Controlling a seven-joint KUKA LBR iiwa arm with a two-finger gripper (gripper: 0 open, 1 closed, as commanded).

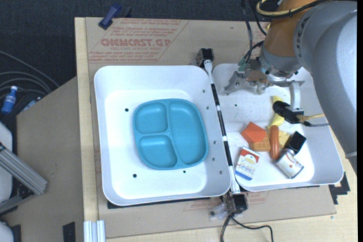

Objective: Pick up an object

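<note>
A small blue clip [110,16] lies at the back left of the brown board [136,39] under the bins. The left bin [108,122] holds one thing, a blue plate [169,133] with three compartments, lying flat near the bin's middle. The right bin [323,161] touches the left bin along their shared rims, and all the loose things that could be picked lie in it, gathered in its front half. Furthest left is a small carton [247,162], white with red and blue print, lying near the front left corner. Just behind it is an orange block [254,133], and touching the block's right side is an orange stick [274,141], lying front to back. Right of the stick a white bottle [290,165] with a black end lies tilted, its black end pointing to the back. Behind the stick a yellow thing [277,121] is partly hidden. The gripper [247,81] is at the back left of the right bin, over bare white floor, well apart from the carton and the block. It holds nothing that can be seen, and how far open it is cannot be told from this angle. The grey arm [332,48] with its orange band reaches in from the right.
</note>
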